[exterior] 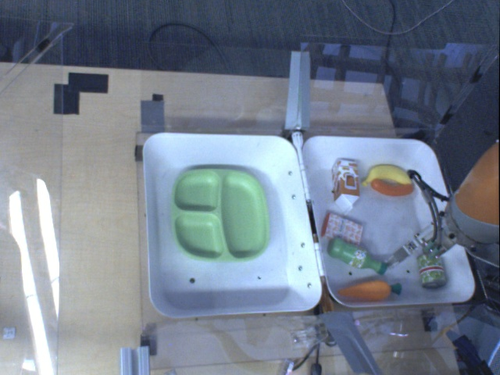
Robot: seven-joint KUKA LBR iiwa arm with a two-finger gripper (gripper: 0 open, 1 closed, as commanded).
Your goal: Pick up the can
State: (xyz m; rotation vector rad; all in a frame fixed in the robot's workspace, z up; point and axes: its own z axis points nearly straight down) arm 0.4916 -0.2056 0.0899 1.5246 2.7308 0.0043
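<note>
Hovering over the right bin, the gripper sits just above the can (finger state: cannot tell).

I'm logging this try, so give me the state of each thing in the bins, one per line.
can: upright, right bin, near corner, by the gripper
green bottle: lying on its side
carrot: lying flat at the near wall
banana: lying flat, far side
carton: lying down
red box: lying flat
green tray: flat in left bin, nothing in it
</note>
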